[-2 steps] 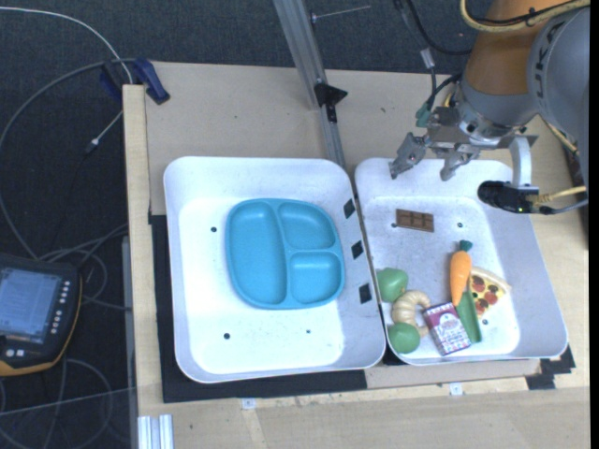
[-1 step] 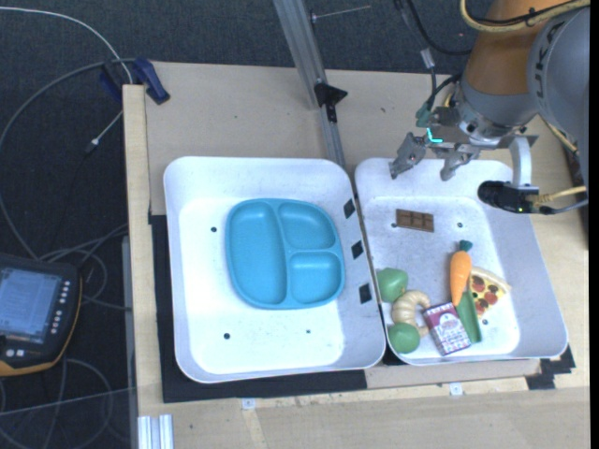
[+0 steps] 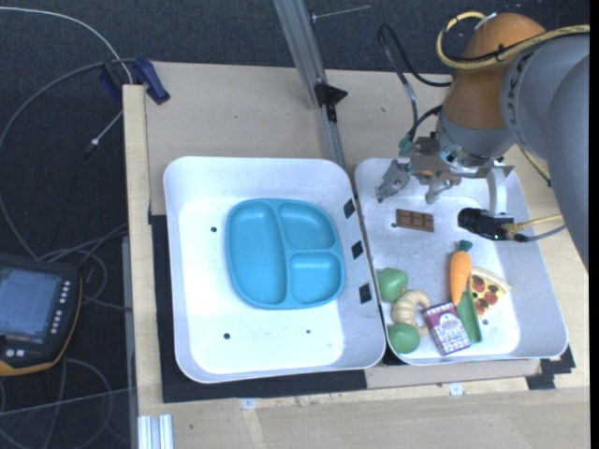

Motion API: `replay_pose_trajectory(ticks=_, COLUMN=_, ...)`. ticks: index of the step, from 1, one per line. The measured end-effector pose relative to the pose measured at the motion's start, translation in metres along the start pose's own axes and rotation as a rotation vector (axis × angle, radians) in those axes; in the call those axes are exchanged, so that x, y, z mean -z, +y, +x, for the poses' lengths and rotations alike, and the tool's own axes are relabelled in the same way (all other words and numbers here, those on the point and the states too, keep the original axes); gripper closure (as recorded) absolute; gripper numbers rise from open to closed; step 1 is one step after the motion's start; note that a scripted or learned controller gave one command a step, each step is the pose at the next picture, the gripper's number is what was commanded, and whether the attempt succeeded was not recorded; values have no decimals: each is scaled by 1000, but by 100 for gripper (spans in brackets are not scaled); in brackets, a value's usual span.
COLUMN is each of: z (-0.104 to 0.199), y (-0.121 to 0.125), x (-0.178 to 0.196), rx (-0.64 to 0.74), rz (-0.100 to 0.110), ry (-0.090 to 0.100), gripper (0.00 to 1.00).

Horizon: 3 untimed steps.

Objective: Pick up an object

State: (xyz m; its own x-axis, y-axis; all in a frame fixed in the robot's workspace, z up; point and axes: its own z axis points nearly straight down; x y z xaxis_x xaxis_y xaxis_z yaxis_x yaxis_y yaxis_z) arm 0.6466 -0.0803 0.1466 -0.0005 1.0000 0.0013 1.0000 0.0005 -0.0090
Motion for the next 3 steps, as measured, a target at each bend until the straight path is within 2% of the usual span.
replay_pose_trajectory(ticks=1, z=1, y=2, x=-49, rx=1, rz=-10, ry=-2, gripper=0)
replay_pose_trajectory(ticks=2, z=1, y=3, x=-36, rx=1, rz=-14, ry=-1, gripper=100)
replay_pose_trajectory(ticks=3, z=1, y=10, x=28, rx=1, rz=-18, ry=-2, gripper=100)
